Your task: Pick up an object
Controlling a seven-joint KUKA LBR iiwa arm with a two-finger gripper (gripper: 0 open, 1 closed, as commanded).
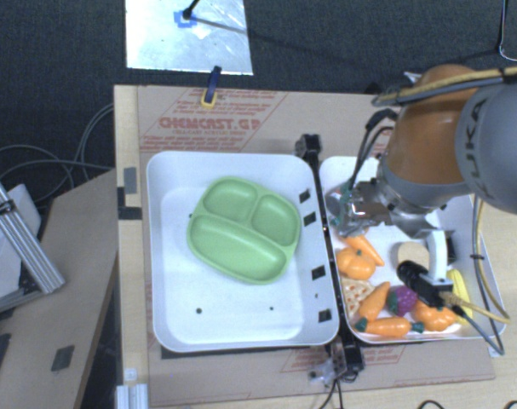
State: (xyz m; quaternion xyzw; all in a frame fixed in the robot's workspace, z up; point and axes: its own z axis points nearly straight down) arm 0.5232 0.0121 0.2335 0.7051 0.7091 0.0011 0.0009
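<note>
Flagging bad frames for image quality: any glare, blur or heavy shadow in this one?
Camera view: the arm looms large and soft-edged near the lens; the foil-like sheet at top glares; the green tray in the left bin is sharp and evenly lit, with soft shadows; the toy food is clear.

Green divided plate point(244, 228) mid left bin point(169, 313); gripper point(347, 207) over right bin's point(335, 173) far edge, toy food point(386, 301) heaped along its near edge.

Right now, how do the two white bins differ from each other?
The left bin holds one green divided plate; the right bin holds a heap of small toy foods. The left bin lies fully open to view; the arm covers much of the right bin. Both are shallow and white.
</note>
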